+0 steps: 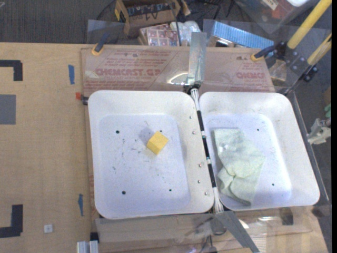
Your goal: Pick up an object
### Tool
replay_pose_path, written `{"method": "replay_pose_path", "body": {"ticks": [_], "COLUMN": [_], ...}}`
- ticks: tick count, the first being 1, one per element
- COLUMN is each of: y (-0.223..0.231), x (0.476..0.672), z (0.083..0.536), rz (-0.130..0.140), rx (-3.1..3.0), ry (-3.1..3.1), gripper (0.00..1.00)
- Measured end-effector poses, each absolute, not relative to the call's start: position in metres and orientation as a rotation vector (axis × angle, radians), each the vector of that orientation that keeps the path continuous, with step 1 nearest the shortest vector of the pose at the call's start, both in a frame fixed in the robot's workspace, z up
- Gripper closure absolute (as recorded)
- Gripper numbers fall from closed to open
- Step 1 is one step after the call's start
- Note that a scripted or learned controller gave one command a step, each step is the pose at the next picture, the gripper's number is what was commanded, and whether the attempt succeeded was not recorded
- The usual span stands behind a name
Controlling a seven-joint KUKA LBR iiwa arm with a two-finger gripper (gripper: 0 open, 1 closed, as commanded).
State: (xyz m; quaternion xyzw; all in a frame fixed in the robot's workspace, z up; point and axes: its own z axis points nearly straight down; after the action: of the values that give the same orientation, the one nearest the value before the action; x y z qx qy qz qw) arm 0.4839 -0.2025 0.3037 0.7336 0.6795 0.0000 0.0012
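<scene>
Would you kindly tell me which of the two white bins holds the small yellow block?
The left shallow white bin holds the small yellow block; the right bin holds a crumpled pale green cloth instead.

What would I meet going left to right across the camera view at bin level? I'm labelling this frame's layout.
Bare bench → left bin → yellow block → the seam where the two bins meet → pale crumpled cloth → right bin.
</scene>
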Motion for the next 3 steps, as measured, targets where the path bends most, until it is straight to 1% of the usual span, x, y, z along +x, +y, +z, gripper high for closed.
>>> {"method": "replay_pose_path", "body": {"ticks": [1,2,3], "y": [-0.173,-0.225,-0.224], "x": [0.480,0.493,0.480], "z": [0.175,0.292,0.175], "rz": [0.000,0.000,0.001], "rx": [1.987,1.631,1.163], "ry": [2.433,2.675,2.915], "gripper": [1.00,1.00,1.00]}}
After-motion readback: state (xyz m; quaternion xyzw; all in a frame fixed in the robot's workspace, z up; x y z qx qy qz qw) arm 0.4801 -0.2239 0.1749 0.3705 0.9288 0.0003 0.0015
